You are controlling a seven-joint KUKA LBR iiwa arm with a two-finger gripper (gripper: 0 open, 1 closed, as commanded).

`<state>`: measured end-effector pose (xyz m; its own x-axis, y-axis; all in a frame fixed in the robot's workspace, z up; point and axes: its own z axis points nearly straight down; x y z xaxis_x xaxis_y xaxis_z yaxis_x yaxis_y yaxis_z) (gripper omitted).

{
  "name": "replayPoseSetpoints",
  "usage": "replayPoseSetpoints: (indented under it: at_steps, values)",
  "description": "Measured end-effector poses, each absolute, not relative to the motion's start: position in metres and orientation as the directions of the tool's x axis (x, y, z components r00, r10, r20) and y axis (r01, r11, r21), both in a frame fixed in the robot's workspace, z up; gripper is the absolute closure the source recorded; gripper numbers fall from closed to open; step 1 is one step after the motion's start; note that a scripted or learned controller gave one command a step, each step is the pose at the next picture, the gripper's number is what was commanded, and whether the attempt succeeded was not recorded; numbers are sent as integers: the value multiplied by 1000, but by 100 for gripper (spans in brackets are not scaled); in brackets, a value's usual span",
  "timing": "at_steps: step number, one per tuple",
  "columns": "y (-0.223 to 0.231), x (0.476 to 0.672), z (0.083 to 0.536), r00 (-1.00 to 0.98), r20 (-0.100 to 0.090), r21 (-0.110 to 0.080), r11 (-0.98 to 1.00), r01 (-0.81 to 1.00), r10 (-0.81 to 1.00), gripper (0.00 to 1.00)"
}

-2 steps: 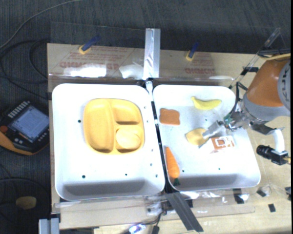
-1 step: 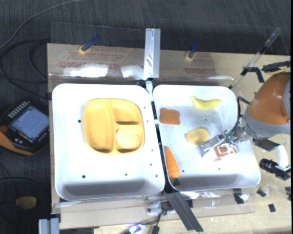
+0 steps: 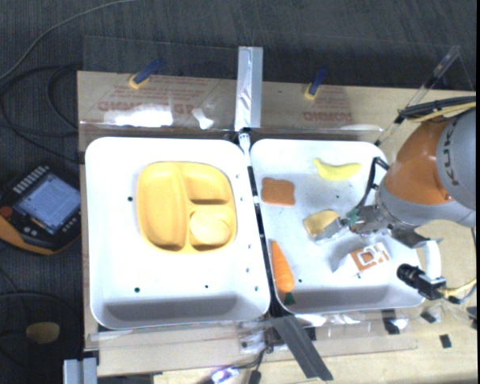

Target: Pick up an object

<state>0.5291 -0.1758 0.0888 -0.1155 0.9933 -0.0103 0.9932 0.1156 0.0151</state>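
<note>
The right bin [image 3: 304, 154] holds several items: a yellow banana [image 3: 337, 168] at the back, a brown toast-like piece [image 3: 278, 191], a tan wedge [image 3: 318, 222] in the middle, and an orange carrot [image 3: 282, 268] along the left wall. My gripper [image 3: 346, 223] hangs low over the middle of this bin, right against the tan wedge's right side. The grey arm with its orange band [image 3: 420, 174] reaches in from the right. I cannot tell whether the wedge is gripped.
A yellow compartment tray [image 3: 184, 206] lies in the left bin [image 3: 112, 294]. An orange-and-white tag [image 3: 371, 257] sits at the right bin's front right. A handheld pendant [image 3: 36, 210] rests on the floor to the left.
</note>
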Motion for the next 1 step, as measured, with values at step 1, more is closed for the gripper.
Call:
replayPoseSetpoints:
  at_steps: [1]
  values:
    - [-107,612,88,-126,-6,12,126,992,992,0]
